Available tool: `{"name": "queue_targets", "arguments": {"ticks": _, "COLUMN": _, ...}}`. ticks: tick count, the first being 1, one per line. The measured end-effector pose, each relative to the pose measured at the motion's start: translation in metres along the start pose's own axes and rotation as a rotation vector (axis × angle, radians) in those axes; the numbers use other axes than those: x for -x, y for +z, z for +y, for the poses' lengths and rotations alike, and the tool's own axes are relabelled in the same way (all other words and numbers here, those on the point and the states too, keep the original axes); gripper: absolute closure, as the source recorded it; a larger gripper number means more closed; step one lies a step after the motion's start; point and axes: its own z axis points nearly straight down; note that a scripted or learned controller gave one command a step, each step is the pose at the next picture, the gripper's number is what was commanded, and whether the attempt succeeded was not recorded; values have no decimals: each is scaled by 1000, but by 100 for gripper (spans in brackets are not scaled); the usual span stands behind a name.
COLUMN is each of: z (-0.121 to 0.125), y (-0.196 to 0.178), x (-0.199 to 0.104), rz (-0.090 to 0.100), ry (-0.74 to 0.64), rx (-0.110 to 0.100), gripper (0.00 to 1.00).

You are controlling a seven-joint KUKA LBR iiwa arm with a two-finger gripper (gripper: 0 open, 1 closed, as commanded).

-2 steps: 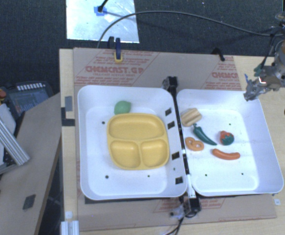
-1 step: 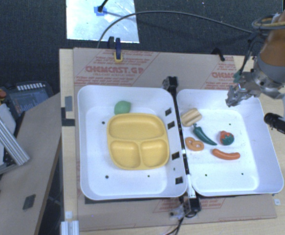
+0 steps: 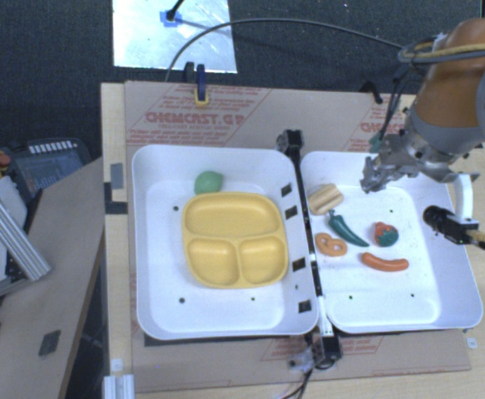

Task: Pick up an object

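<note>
The right bin [image 3: 442, 306] holds several toy foods: a tan bread piece [image 3: 325, 197], a green pepper [image 3: 346, 229], a pretzel [image 3: 331, 245], a red tomato with a green top [image 3: 385, 234] and an orange sausage [image 3: 384, 263]. My gripper [image 3: 377, 178] hangs over the far part of this bin, to the right of the bread piece and above the pepper. Nothing shows between its fingers. The left bin [image 3: 155, 306] holds a yellow divided tray [image 3: 234, 238] and a green round object [image 3: 209, 182] behind it.
A black divider with clips [image 3: 303, 223] runs between the two bins. A black cylindrical fitting [image 3: 443, 220] sits at the right bin's right rim. Cardboard [image 3: 225, 110] lies under the bins. A grey bench with a keypad [image 3: 51, 160] stands at the left.
</note>
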Motion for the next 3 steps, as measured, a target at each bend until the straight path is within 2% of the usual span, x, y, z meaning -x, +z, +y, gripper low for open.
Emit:
{"name": "queue_targets", "arguments": {"ticks": 2, "z": -36, "y": -4, "x": -113, "rz": 1, "ry": -2, "rx": 0, "gripper": 100}}
{"name": "queue_targets", "arguments": {"ticks": 3, "z": -57, "y": 8, "x": -166, "rz": 0, "ry": 0, "rx": -2, "gripper": 100}}
